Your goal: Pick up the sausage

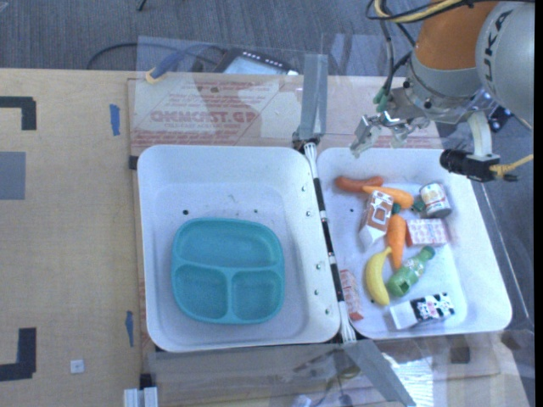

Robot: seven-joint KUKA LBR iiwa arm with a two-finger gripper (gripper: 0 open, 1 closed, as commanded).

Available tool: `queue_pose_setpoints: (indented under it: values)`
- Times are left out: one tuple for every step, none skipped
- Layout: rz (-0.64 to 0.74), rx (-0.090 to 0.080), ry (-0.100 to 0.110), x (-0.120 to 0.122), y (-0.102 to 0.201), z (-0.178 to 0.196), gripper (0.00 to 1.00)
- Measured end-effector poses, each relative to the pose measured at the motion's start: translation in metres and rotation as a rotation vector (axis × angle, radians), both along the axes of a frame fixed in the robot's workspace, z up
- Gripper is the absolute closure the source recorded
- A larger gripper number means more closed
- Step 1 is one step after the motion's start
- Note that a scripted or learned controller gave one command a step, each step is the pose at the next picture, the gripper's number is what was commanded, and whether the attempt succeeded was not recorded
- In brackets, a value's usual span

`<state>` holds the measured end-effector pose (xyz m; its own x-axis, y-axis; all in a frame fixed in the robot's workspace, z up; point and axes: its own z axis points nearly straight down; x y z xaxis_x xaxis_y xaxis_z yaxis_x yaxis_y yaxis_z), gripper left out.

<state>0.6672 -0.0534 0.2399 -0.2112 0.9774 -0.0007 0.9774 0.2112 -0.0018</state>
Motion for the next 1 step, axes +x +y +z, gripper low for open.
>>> queue_pose_setpoints:
  values:
    - [0.000, 0.000, 0.001, -0.0002, 0.0001, -0.0006, 0.00]
